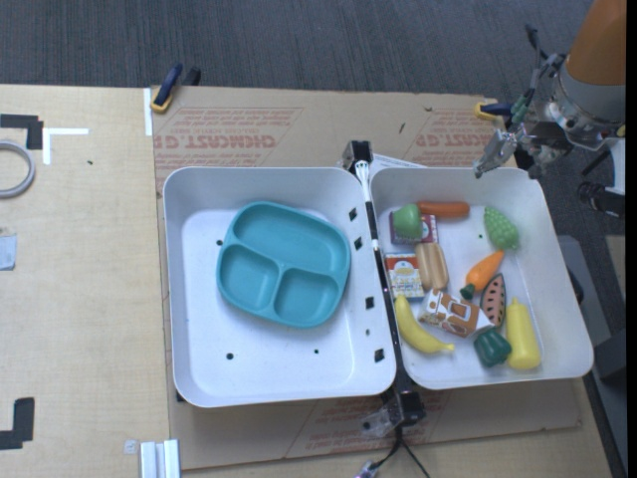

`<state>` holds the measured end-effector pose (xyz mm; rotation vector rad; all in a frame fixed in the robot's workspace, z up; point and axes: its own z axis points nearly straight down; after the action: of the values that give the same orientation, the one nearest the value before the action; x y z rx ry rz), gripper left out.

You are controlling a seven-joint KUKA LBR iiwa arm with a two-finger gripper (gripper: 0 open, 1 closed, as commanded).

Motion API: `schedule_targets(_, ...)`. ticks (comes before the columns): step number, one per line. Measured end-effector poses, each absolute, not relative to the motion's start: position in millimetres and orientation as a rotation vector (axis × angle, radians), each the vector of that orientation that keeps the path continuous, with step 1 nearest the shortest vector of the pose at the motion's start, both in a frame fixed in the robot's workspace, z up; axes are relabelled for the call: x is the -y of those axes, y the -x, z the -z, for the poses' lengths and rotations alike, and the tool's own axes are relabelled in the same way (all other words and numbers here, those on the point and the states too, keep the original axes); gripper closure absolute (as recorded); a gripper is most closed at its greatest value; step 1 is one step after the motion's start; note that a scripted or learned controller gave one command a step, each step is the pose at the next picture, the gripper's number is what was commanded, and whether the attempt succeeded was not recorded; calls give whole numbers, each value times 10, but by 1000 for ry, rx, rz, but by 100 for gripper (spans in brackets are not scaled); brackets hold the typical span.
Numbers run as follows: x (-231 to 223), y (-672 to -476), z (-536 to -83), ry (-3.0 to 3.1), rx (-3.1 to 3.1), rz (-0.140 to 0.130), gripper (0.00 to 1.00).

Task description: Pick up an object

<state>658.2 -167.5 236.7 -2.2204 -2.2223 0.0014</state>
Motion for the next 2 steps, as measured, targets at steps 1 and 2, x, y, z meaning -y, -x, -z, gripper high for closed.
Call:
schedule_targets(1, 1851, -6332, -1175, 1926, 2504, 11, 0)
schedule_targets(2, 1601, -6018, -929, 1756, 2608, 1, 0)
